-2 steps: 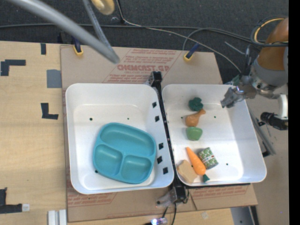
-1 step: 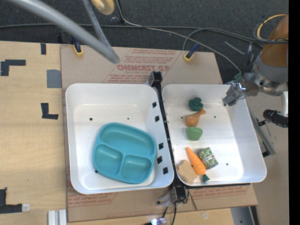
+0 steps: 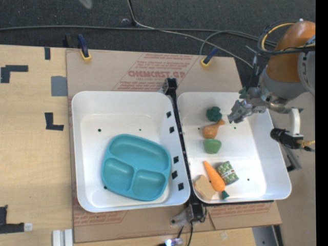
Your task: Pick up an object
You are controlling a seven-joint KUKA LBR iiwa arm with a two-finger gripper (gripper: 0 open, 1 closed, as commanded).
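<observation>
The right bin holds several small toy foods. A dark green piece lies near its back, with a tan pear-shaped piece just below it and a light green piece under that. Toward the front lie an orange carrot, a green patterned packet and a beige block. My gripper hangs over the bin's back right part, a little to the right of the dark green piece, with nothing seen between its fingers.
The left bin bears a teal divided tray. A black divider runs between the bins. Cables cross the dark floor at the back, and clamps hold the cardboard sheet under the bins.
</observation>
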